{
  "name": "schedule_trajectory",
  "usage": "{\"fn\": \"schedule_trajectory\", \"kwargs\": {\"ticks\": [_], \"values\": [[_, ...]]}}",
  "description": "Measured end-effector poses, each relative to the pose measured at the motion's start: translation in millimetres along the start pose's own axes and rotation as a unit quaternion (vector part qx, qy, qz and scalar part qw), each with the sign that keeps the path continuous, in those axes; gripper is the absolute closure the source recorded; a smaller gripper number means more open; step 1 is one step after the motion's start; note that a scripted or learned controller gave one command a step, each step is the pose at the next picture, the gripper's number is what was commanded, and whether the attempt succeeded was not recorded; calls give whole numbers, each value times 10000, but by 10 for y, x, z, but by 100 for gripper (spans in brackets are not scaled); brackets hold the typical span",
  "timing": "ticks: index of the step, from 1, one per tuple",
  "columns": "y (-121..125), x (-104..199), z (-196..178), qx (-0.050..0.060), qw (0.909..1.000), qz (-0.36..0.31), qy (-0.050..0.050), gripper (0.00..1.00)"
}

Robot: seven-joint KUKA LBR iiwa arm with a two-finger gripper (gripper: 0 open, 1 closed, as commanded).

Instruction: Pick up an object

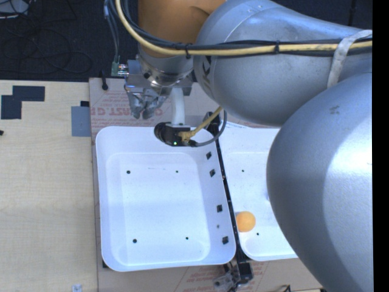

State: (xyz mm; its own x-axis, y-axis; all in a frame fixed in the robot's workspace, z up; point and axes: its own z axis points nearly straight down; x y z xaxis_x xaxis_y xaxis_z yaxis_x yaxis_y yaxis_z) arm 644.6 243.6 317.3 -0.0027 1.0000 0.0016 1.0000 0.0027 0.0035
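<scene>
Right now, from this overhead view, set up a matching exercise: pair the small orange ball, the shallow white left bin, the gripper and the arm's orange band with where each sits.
Things:
1. small orange ball
2. shallow white left bin
3. gripper
4. arm's orange band

Places:
A. top of the view, above the wrist
B. in the right bin
C. above the left bin's far rim
D. left of the dividing rims

Pairs: 1-B, 2-D, 3-C, 4-A

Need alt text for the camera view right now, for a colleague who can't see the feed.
A grey robot arm reaches in from the right, its gripper poised above the far edge of the left white bin. A small orange ball lies in the right bin, near the divider. The gripper holds nothing visible.
</scene>
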Motion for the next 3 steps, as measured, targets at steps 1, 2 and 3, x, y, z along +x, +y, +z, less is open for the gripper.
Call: {"fn": "schedule_trajectory", "kwargs": {"ticks": [1,2,3], "values": [[-175,-7,1124,86,10000,12,-34,100],[-20,-6,1456,51,10000,18,-25,100],[-722,-541,871,59,10000,25,-20,100]]}}
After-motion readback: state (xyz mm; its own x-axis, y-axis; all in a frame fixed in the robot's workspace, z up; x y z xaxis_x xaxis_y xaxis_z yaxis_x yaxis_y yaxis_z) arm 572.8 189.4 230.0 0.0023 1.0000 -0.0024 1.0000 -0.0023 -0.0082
